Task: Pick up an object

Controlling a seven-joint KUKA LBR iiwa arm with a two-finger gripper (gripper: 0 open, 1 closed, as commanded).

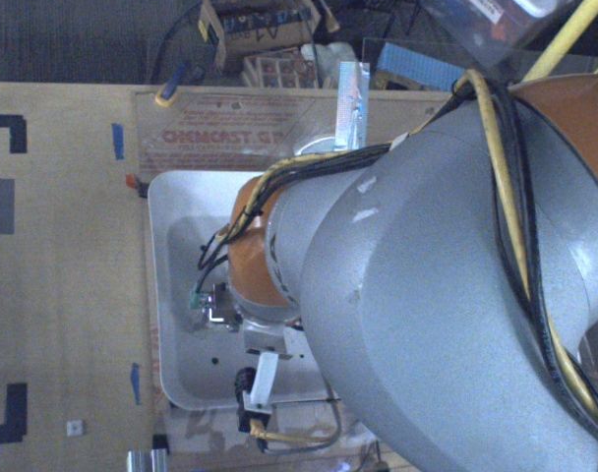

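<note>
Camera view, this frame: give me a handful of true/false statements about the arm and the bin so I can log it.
1. The grey arm with the orange band reaches over the shallow white bin. True.
2. The arm enters from the view's left. False: it comes in from the right.
3. Black and yellow cables run along the arm. True.
4. The bench surface is bare metal. False: it is light wood with blue tape marks.
5. A clear plastic panel with red lettering lies beyond the bin. True.
</note>
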